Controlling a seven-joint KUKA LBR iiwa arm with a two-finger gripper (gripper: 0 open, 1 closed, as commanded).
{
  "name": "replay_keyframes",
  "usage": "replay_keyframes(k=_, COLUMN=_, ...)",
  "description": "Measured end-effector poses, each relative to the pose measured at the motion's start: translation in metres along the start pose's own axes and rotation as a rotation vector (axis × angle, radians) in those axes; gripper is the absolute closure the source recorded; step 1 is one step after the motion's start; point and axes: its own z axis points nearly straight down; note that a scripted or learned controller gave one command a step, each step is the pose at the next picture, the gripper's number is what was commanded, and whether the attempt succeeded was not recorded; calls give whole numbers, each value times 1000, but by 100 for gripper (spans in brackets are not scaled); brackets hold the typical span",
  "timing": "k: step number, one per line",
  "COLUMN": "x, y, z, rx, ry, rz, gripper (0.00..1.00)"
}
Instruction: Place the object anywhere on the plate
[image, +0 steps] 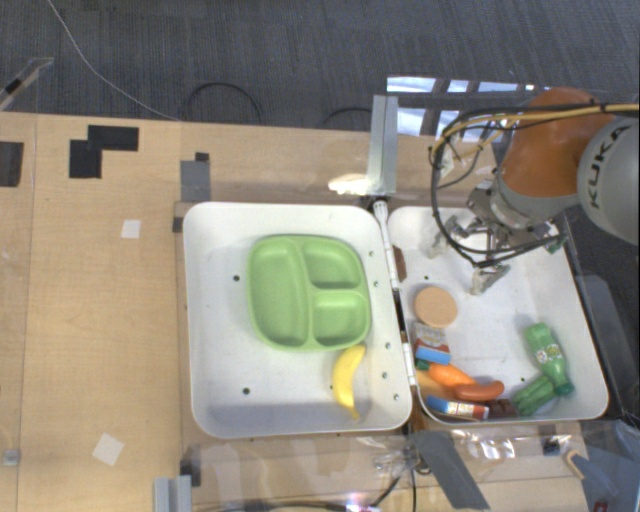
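Right bin (590, 330) | gripper (487, 268) state unclear | banana (347, 377) well apart — left bin

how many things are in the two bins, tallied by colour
green: 3, the divided plate and two bottles
yellow: 1, the banana
tan: 1, a round disc
orange: 1, a carrot
red: 1, a sausage-like piece
blue: 1, a small flat piece
total: 8
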Motion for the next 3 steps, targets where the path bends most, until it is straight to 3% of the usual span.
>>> replay_keyframes(k=1, x=3, y=-3, z=0, rx=0, ry=1, rz=301, gripper=0)
replay_keyframes(k=2, x=10, y=-13, z=-2, rx=4, ry=-1, rz=111, gripper=0)
replay_keyframes(k=3, x=0, y=-1, z=-2, rx=3, ry=-1, rz=-241, gripper=0)
